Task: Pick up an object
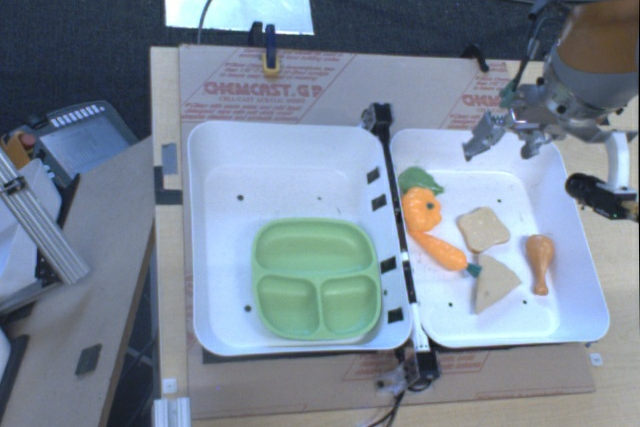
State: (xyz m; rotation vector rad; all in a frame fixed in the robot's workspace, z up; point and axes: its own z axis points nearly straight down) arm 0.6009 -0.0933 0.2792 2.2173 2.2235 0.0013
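While the arm's upper part is cut off at the frame's right edge, the gripper [508,137] is seen spread wide and bare above the right bin's [570,315] far rim. Toy foods are scattered below, the carrot [440,250] near the divider.

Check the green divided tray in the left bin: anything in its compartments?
Empty. The green divided tray lies flat in the left bin, and all three compartments show bare green plastic.
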